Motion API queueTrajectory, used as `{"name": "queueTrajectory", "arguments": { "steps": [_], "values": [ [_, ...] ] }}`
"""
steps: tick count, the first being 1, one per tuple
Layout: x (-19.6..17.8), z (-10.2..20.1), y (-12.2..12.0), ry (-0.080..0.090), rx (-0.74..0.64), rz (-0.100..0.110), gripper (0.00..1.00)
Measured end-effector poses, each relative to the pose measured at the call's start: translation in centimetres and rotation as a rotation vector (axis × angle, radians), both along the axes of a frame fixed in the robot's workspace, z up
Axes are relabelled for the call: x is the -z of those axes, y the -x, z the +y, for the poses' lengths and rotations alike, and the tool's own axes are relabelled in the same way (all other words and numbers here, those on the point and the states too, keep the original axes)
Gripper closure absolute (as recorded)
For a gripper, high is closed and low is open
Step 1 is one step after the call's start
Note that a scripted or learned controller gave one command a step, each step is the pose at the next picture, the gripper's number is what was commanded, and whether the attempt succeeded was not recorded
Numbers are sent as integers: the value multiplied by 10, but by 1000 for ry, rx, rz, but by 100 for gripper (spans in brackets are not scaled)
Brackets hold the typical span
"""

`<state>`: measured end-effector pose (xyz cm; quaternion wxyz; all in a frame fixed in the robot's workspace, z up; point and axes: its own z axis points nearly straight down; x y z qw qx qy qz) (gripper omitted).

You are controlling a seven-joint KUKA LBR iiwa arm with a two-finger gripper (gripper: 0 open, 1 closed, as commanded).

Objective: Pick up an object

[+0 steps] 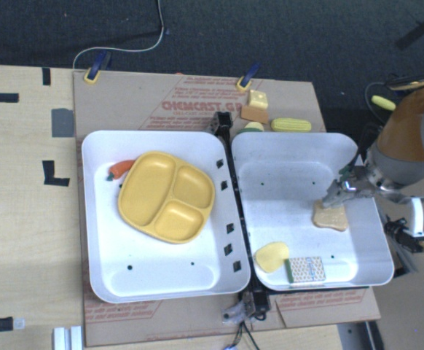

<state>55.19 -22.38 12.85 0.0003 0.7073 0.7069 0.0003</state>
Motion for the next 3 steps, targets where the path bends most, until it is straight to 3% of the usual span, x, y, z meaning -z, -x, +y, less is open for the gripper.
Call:
{"name": "queueTrajectory", "arguments": {
  "steps": [1,2,3],
  "values": [
    [2,0,0,0,0,2,0],
    [-6,23,33,-1,0,4,0],
    [43,-1,-29,6,-3,-8,0]
  ]
}}
